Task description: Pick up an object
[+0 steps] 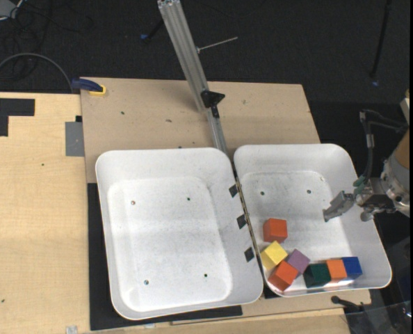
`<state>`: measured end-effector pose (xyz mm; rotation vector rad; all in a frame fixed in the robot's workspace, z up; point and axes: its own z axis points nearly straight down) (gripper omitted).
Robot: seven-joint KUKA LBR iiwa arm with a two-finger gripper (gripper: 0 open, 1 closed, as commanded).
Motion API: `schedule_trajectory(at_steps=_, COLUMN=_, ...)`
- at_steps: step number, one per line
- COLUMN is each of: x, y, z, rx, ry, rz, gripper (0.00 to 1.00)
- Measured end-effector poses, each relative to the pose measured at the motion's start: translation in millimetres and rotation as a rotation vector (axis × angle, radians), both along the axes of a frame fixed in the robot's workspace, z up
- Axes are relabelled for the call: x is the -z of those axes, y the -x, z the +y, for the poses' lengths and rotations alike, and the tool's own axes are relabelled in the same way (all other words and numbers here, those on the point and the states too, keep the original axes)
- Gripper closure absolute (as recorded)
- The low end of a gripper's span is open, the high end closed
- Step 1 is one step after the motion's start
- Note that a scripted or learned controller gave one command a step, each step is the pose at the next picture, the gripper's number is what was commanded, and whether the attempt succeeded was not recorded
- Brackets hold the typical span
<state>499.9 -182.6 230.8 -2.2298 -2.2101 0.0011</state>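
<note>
Several small cubes lie in the right bin [293,147], grouped at its near edge. An orange-red cube [275,229] sits alone a little farther in. Closer to the rim are a yellow cube [274,255], a purple cube [298,260], a red-orange cube [284,275], a dark green cube [317,275], an orange cube [337,268] and a blue cube [352,265]. My gripper [347,213] hangs over the right side of this bin, above and right of the cubes. It is open, with nothing between its fingers [335,207].
The left bin [102,165] adjoins the right one, with black clips along the shared edge [240,220]. A slanted aluminium rail [189,61] rises from the gap between the bins. A blue and yellow clamp [90,85] lies at the bench's far left corner.
</note>
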Motion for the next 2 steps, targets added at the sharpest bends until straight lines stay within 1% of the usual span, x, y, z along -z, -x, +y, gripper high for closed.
schedule_trajectory(at_steps=2, x=0.0, y=0.0, z=-0.2, rx=0.003, ry=0.000, rz=-0.001, gripper=0.00)
